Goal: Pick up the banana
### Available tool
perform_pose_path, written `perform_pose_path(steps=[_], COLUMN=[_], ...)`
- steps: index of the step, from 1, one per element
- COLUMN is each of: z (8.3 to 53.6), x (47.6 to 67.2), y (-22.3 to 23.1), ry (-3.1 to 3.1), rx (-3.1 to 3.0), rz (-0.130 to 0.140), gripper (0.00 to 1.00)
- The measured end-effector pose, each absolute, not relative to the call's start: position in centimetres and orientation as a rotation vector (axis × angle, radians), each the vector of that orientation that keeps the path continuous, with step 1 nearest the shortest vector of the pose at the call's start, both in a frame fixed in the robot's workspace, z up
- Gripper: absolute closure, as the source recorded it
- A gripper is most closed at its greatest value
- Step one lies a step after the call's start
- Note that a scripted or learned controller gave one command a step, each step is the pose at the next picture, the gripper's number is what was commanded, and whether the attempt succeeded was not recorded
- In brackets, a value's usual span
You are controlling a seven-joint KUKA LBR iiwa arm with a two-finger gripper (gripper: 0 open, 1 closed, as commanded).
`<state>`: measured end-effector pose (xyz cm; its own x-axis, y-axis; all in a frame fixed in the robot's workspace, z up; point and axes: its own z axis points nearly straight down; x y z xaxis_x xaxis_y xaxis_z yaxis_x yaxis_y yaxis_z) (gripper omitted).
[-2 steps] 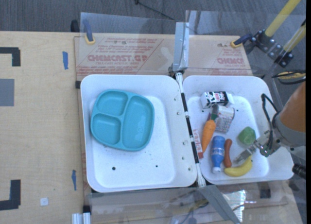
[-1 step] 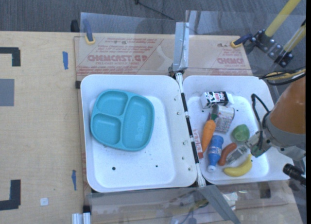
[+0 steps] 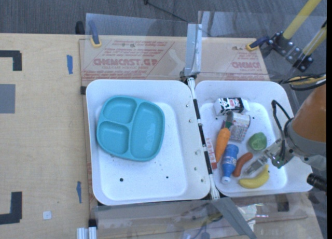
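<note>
The yellow banana (image 3: pixel 254 181) lies at the front of the right bin (image 3: pixel 277 94), curved, with its ends turned up. My gripper (image 3: pixel 258 164) reaches in from the right and hangs just behind and above the banana, close to it. Nothing shows held in the gripper. The grey arm with its orange band (image 3: pixel 310 121) stands over the bin's right rim.
Near the banana lie a red sausage (image 3: pixel 242 163), a blue bottle (image 3: pixel 229 162), an orange carrot (image 3: pixel 222 143), a green round item (image 3: pixel 257 141), a small carton (image 3: pixel 239 126) and a black-and-white item (image 3: pixel 229 105). The left bin (image 3: pixel 176 181) holds a blue divided plate (image 3: pixel 130 127).
</note>
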<state>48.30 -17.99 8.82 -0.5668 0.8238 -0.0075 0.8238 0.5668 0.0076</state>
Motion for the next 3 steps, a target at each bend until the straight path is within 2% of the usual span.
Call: perform_pose_path(steps=[1,2,3], z=[10.0,10.0,9.0], x=[48.6,48.6,48.7], y=[-18.3,-18.3,-15.7], ry=[2.756,2.756,3.055], rx=[1.456,1.457,0.628], rz=[0.003,0.003,0.003], gripper=[1.0,0.0,0.0])
